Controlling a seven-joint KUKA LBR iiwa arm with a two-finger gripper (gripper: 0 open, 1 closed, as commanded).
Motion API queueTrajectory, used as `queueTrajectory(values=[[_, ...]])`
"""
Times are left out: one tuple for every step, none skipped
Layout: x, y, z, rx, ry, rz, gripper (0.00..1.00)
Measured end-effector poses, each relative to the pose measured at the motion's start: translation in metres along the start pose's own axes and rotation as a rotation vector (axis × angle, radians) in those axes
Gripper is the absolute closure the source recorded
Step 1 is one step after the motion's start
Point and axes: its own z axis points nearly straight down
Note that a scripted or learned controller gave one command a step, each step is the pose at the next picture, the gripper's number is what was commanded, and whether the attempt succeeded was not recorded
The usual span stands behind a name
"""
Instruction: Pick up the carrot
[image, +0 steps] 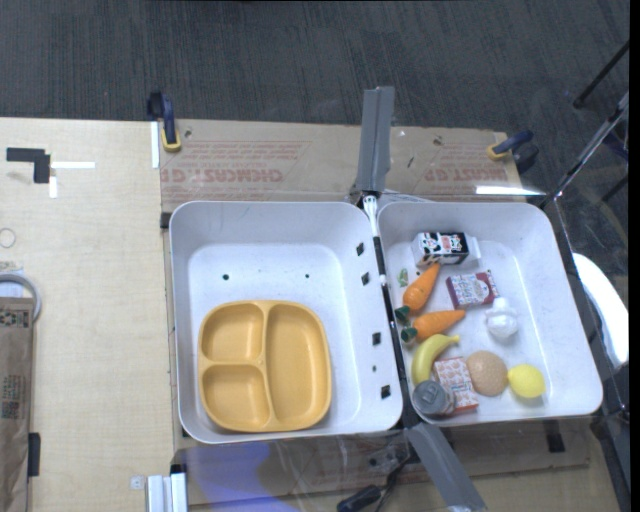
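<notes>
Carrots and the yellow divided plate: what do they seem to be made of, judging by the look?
Both carrots look like moulded plastic toys: even orange, smooth, stubby green tops, though soft rubber cannot be excluded. The yellow divided plate in the left bin looks like matte plastic: one uniform colour, rounded moulded ridges between three compartments, only a dull sheen.

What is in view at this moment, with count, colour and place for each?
bins: 2, white, side by side on bench
divided plate: 1, yellow, left bin, near front
carrots: 2, orange, right bin, left side
banana: 1, yellow, below carrots
lemon: 1, yellow, right bin front right
milk carton: 1, black and white, right bin back
can: 1, grey, right bin front left
clamps: 2, yellow and blue, at back edge
</notes>
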Motion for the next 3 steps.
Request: queueTrajectory(values=[[-0.001, 0.001, -0.008, 0.001, -0.001, -0.002, 1.0], [0.002, -0.003, 0.028, -0.002, 0.002, -0.072, 1.0], [0.001, -0.001, 0.019, -0.001, 0.001, -0.074, 1.0]])
